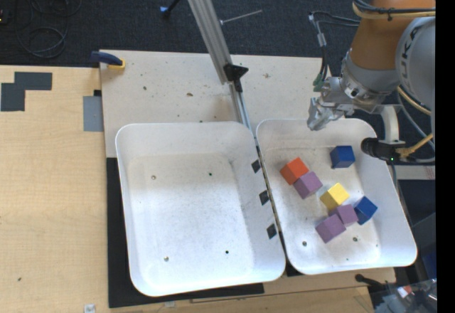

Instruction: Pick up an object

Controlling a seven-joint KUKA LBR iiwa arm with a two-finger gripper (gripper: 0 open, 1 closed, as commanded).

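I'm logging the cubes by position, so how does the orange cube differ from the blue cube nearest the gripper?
The orange cube is orange and touches a purple cube; the blue cube near the top of the right white bin is blue and stands alone, touching nothing. The orange cube sits closer to the bin's left wall, the blue cube further right, nearer the gripper. Both are small cubes of similar size lying in the same bin.

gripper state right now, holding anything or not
Gripper: above the far edge of the right bin, no block seen between its parts; open or shut cannot be told from this view.
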